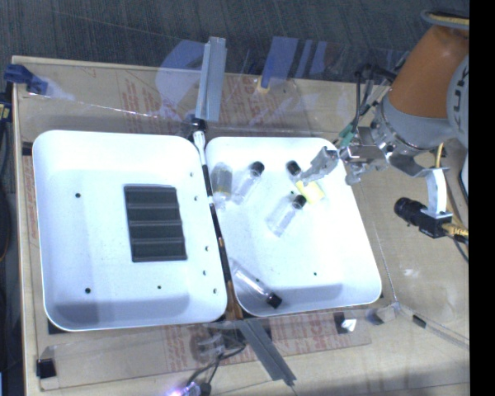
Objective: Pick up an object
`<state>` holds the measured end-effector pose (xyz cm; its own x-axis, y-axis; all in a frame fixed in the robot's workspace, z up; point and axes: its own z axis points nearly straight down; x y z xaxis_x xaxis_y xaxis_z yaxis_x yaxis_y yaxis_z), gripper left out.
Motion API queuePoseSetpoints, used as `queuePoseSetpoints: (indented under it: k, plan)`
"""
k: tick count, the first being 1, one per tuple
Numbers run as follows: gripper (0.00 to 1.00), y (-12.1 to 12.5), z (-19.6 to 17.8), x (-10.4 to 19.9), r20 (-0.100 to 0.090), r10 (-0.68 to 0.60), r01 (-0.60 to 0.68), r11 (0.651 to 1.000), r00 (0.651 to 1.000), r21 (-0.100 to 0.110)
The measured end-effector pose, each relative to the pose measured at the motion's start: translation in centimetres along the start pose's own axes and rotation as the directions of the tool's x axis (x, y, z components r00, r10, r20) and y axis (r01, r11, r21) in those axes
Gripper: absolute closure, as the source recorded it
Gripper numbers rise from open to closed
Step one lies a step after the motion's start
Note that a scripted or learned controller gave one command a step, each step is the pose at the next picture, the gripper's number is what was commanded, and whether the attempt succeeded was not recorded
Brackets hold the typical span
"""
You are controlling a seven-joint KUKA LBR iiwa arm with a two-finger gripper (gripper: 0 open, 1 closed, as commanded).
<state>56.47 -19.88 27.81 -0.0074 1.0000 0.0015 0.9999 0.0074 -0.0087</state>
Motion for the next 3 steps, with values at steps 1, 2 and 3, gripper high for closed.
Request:
queuePoseSetpoints:
  k: [1, 2, 3]
  plan:
    - [0.00, 2.5, 14.3, -1.0, 0.000, -0.014, 0.014, 1.000, 1.000, 0.001]
    - [0.00, 6.9, 18.9, -1.2, 0.000, -0.021, 0.021, 1.000, 1.000, -0.001]
    - [0.00, 9.4, 18.7, 3.4, 0.000, -0.066, 0.066, 0.998, 0.998, -0.005]
